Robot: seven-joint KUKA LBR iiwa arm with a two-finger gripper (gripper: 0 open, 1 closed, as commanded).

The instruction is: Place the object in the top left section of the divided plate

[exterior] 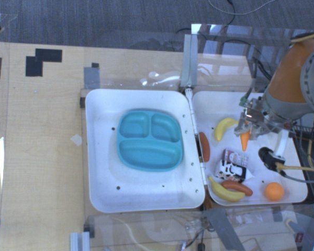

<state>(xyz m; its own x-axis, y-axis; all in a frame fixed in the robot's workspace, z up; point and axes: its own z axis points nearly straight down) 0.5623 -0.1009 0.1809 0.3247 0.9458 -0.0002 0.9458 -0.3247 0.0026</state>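
the grey two-finger gripper (246,129) hangs over the right white bin (298,195), fingers clamped on a small orange carrot-shaped piece (244,140), while the blue divided plastic plate (149,140) sits well apart in the left white bin (102,182).

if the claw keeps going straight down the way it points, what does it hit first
Likely the white floor of the right bin, since the claw hangs over a bare patch with a carrot at its tip; depth is unclear.

The black-and-white packet (234,165) in the right bin carries print too small to read.
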